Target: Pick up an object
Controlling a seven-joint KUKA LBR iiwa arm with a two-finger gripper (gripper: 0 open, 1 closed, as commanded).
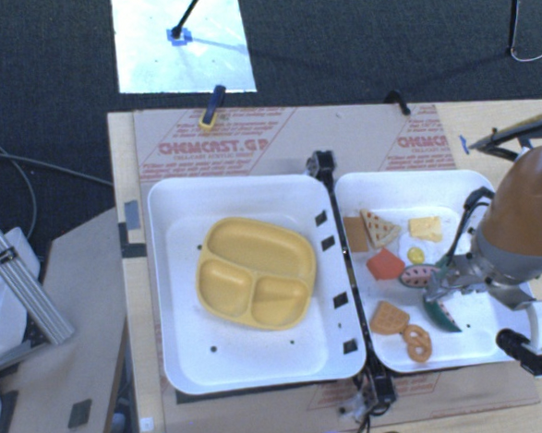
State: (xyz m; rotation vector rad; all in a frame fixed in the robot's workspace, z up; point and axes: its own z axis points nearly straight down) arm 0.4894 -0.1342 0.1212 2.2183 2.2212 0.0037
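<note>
The tool [440, 287] sat low in the right bin [454, 181], right over a green watermelon slice [441, 315] among toy foods; I could not tell its state. A yellow divided plate [255, 271] lay in the left bin [177, 264].

We see a yellow divided plate [255, 272] lying in the left white bin [174, 218], a blue-and-yellow clamp [212, 108] on the printed cardboard sheet [275, 138] behind it, and a pale square board [183, 41] on the dark floor.
</note>
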